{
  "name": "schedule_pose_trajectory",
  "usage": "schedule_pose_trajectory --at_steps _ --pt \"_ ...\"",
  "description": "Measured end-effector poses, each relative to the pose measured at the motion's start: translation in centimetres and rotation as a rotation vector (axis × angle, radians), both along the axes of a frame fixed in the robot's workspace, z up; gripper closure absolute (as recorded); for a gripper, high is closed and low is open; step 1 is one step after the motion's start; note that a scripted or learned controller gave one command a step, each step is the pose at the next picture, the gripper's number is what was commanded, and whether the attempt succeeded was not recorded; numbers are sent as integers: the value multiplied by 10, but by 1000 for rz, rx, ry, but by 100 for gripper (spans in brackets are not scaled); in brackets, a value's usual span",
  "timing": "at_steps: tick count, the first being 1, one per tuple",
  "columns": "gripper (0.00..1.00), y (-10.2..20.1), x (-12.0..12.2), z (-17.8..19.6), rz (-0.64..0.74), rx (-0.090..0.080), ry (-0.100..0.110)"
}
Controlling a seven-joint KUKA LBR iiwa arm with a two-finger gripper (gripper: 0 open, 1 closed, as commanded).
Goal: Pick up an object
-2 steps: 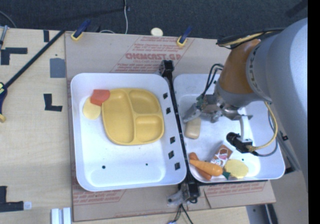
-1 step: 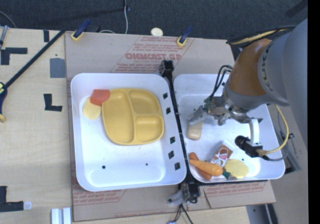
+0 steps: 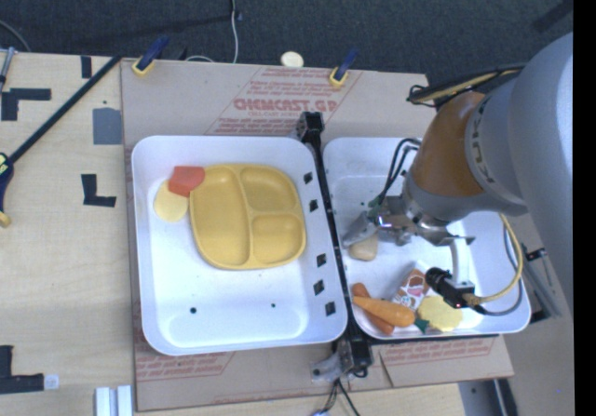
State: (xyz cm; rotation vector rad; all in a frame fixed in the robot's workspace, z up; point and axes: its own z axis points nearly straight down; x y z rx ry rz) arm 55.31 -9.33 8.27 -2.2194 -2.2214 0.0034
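Camera view, gripper [image 3: 365,230] low in right bin [image 3: 372,163], touching tan piece [image 3: 364,249] (grip state unclear)

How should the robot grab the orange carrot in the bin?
Probably from straight above, pinching the carrot across its thicker middle. It lies flat and long near the right bin's front wall, with other toys crowding its right end, so its narrow width suits the gripper.

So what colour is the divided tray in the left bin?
Mustard yellow, the divided tray; shows clearly in the camera view.
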Motion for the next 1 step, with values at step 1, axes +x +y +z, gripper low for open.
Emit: schedule_pose_trajectory --at_steps 1 --pt "100 1 1 12 0 2 -2"
